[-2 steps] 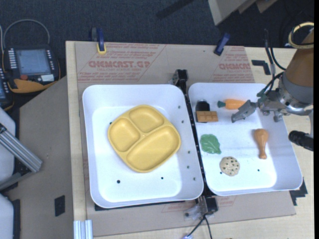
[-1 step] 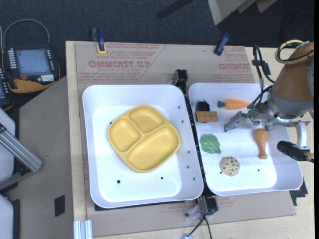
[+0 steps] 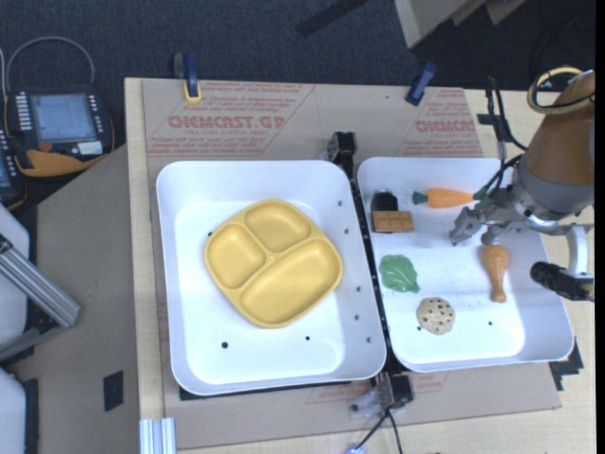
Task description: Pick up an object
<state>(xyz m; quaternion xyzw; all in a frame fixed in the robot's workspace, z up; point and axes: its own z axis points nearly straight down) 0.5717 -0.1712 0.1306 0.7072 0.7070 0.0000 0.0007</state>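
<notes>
On the desk two shallow white bins stand side by side, and I think they are arranged so to keep the small things together where the arm can reach them. The left bin holds a yellow divided plate, which lies flat and a little turned, well apart from everything else. The right bin holds the candidates for picking: an orange carrot near the far wall, a small black block touching a brown wooden block at the left wall, a green leaf lower down, a speckled cookie near the front, and a tan drumstick lying with its thick end toward the far side. The arm comes in from the right and bends down over this bin, surely because the pickable things are there. Its hand hangs just beside the thick end of the drumstick and below the carrot, between the two. The grey fingers seem spread apart a little and I see nothing between them, so in my judgement it holds nothing yet. The drumstick is the nearest thing, so it is probably the target, but the hand seems a little to the left of it; if it closes there, it may catch only air or push the drumstick aside.
</notes>
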